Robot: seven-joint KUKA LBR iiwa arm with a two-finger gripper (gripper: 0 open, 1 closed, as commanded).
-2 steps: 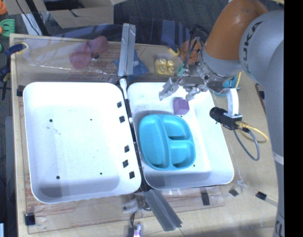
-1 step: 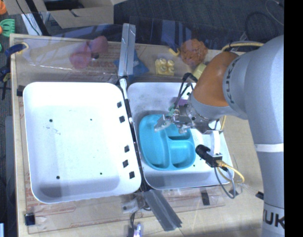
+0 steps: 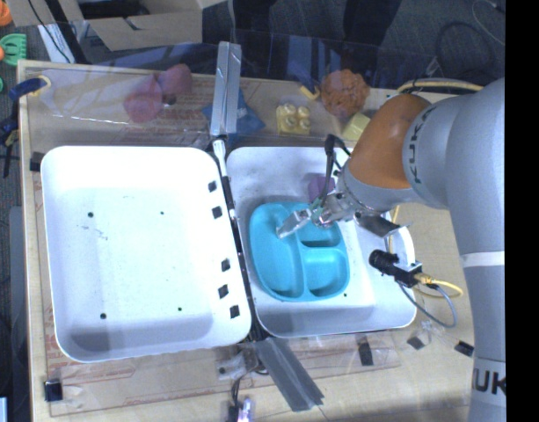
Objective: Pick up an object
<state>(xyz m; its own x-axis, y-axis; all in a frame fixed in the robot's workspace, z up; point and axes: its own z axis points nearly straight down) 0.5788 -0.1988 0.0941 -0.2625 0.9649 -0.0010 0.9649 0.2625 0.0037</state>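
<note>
Grey arm's pincer (image 3: 297, 221) sits low over the blue divided plastic tray (image 3: 301, 255) in the right white bin (image 3: 388, 310), grip unreadable; best to close squarely on the tray's rim.

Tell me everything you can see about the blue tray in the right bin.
The blue tray is light blue, looks like smooth plastic, with rounded corners and a raised rim. Ridges split it into compartments: one large on the left, two smaller on the right. It lies flat and upright, slightly turned, on the floor of the right bin. The end effector sits over its upper edge; whether it touches the tray I cannot tell.
</note>
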